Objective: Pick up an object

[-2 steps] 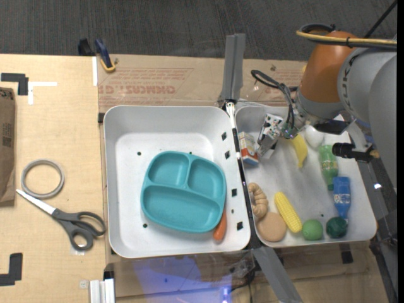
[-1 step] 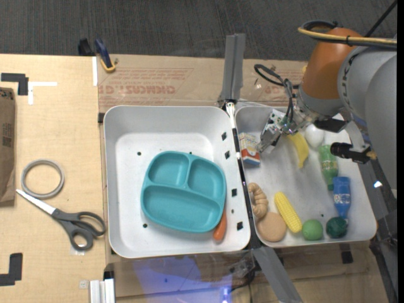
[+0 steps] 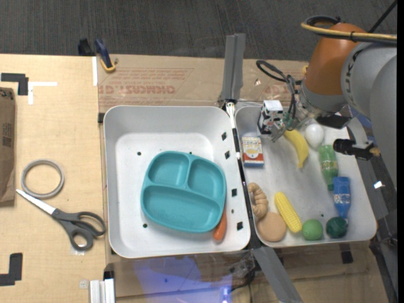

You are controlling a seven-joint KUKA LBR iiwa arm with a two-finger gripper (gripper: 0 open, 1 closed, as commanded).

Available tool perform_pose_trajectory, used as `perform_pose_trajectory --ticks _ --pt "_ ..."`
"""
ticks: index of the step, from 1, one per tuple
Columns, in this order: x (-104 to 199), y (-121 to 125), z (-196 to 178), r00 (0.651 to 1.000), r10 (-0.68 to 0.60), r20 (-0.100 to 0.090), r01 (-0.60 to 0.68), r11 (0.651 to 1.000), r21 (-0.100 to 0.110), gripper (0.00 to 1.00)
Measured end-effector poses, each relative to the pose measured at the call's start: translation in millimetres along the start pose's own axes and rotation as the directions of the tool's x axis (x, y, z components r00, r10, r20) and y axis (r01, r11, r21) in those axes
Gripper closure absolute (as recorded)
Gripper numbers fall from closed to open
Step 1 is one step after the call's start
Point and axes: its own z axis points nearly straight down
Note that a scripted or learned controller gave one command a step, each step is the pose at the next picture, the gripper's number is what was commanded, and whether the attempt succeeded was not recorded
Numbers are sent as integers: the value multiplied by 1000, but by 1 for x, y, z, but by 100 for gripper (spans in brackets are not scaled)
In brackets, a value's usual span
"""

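From above, the arm reaches in from the right, its pincer low over the far end of the right bin, just beside the banana. Whether it is open or closed I cannot tell. A small box lies near it, with an egg, green bottle, blue bottle and corn in that bin. The left bin holds a teal tray and a carrot. Scissors and tape lie on the desk.
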Motion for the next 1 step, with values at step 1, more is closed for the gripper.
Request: perform_pose_trajectory --ticks 1 --pt "65 34 -87 997 74 -5 -74 997 2 100"
